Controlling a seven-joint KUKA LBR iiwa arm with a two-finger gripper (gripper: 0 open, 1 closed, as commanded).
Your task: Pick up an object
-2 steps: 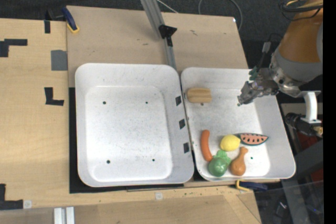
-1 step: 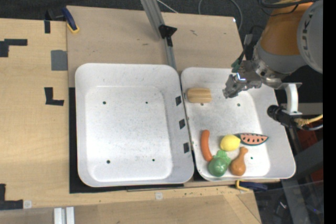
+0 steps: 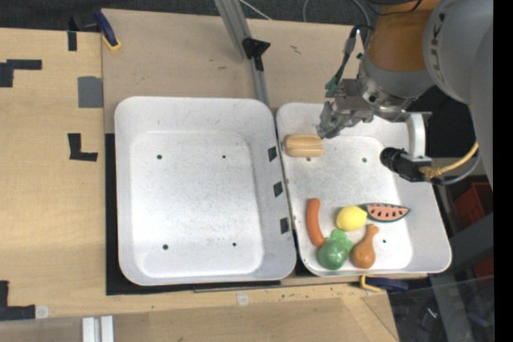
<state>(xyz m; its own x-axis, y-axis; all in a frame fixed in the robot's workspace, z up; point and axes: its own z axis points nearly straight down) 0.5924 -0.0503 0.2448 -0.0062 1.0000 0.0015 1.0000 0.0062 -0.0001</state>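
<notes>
Camera view puts a tan, rounded bread-roll-shaped toy of smooth plastic [image 3: 303, 146] just below and slightly left of the end effector [image 3: 330, 126], lying on its long side on the floor of the right-hand shallow white bin [image 3: 437, 248], close to that bin's upper left wall. How far the end effector is open cannot be told at this angle, and nothing is seen held in it; its tip looks near the roll's right end, though touching or just apart is unclear. To do the pick well, my judgement is that the end effector should shift a little left to centre over the roll, span its short width rather than its length, and descend fully before closing, since a smooth rounded body can squirt out of an off-centre pinch and the nearby wall leaves little room on that side. Well below the end effector, in the same bin's lower part, sit an orange carrot-like stick [image 3: 314, 221], a yellow lemon-like ball [image 3: 351, 218], a red watermelon slice [image 3: 387, 212], a green leafy vegetable [image 3: 333, 251] and a brown drumstick-shaped piece [image 3: 365, 248]. Far left lies the other white bin [image 3: 192, 112] on the pale wooden tabletop [image 3: 48, 172].
</notes>
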